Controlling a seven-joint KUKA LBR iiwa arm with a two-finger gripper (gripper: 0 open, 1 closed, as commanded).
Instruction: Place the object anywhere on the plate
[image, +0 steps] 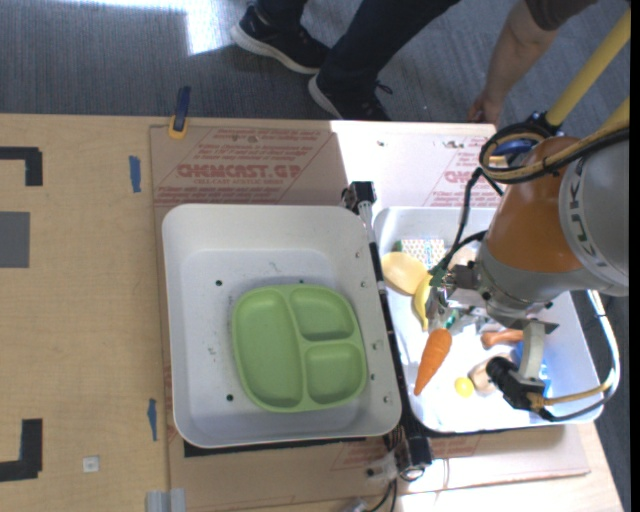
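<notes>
The desk (70, 300) is shown from above at a slant, covered in brown cardboard so that two shallow white bins can be set side by side on it. The left bin (190, 250) has been given over to the goal: a green plate (298, 346) with three compartments is laid flat near its centre, turned slightly, with every compartment bare, so that a drop anywhere on it would count. The right bin (590, 385), at 3 o'clock from the plate, serves as the supply, and the loose items are gathered there.

The arm (545, 225), grey with an orange band, is reached in from 3 o'clock and is hung low over the right bin, which suggests that a pick is being attempted rather than a delivery. The claw (447, 297) is seen at the bin's left side, just above the upper end of a carrot (432, 360); how far it is opened, and whether anything is gripped, cannot be told, since the wrist and cables cover it.

The carrot, judged to be the object for the plate, is lain pointing toward 7 o'clock, its tip near the bin's inner wall. A pale yellow piece (403, 272) is lodged at 11 o'clock from the claw, and a small yellow ball (464, 385) is rested at 4 o'clock from the carrot.
</notes>
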